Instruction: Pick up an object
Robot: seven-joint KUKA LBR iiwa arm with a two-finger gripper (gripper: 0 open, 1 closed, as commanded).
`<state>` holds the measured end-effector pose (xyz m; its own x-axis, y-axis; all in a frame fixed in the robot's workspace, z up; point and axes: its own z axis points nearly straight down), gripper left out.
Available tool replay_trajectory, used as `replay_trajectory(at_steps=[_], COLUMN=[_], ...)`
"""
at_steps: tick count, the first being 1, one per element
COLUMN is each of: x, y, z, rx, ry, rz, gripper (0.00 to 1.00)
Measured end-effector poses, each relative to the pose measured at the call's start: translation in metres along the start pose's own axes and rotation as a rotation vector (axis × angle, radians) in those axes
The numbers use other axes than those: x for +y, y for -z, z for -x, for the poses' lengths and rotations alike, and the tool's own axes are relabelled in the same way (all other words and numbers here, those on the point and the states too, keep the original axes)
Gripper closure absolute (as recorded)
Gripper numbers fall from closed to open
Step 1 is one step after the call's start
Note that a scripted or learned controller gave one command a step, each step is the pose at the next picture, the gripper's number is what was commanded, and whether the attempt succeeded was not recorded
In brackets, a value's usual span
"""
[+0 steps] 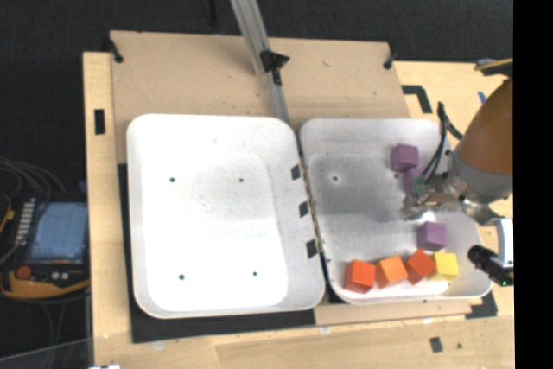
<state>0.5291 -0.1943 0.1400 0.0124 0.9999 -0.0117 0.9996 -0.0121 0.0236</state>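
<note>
A: While the arm reaches in from the right, where is the end effector [421, 201]?

B: Low over the right bin [346, 186], between two purple blocks. One purple block [403, 156] sits just above it, another [432, 234] just below. I cannot tell its opening or whether it holds anything.

A: What else is close?

B: Along the bin's near wall: red [359, 275], orange [391, 270], red [420, 264] and yellow [446, 263] blocks. Nothing blocks either purple one.

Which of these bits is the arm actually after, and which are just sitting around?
For the job:
pincer
purple blocks
orange blocks
yellow block
right bin, which holds all the blocks

Lying about:
left bin
metal pole
blue-screened box left of the bench
</note>
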Motion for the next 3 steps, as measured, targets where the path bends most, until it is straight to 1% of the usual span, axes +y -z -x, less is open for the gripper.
replay_trajectory(at_steps=[1,2,3], x=[0.001,0.003,0.017], y=[0.044,0.067,0.082], z=[-0.002,0.0,-0.05], rx=[0.01,0.01,0.012], ry=[0.017,0.015,0.02], rz=[-0.018,-0.02,-0.019], gripper=[1.0,1.0,1.0])
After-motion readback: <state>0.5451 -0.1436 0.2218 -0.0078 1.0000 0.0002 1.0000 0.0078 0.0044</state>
